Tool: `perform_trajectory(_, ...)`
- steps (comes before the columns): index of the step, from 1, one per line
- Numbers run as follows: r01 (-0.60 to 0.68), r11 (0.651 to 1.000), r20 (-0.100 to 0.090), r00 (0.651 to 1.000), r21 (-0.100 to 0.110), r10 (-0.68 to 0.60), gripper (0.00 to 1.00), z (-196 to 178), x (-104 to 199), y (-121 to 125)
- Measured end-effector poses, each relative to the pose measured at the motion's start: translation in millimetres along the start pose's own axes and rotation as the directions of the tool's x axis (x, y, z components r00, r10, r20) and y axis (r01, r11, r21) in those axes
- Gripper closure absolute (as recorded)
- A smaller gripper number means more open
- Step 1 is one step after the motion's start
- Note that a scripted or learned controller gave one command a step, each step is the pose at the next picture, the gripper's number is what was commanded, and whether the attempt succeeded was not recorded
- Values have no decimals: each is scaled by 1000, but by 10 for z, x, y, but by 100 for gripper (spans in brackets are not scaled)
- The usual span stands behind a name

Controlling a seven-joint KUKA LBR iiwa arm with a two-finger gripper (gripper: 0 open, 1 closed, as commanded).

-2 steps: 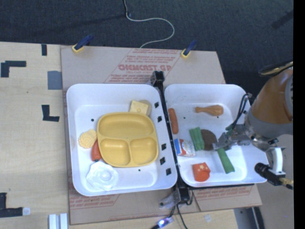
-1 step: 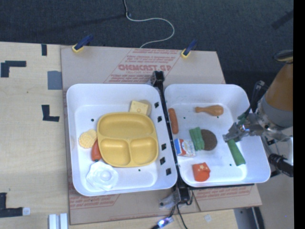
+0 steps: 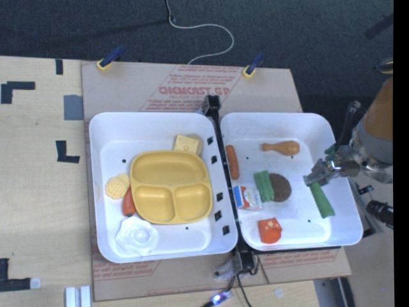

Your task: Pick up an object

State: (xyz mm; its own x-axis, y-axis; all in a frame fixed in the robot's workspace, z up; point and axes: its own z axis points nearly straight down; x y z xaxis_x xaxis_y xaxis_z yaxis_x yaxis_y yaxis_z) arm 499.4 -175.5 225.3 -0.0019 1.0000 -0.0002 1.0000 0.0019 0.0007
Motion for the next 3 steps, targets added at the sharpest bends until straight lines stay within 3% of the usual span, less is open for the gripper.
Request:
perform_trajectory(1, 3, 1000, -1, 1000, 3, -3, 100, 93, 481, 182)
perform_trajectory(3, 5, 1000, -1, 1000, 2, -5, 100, 96, 1552, 814)
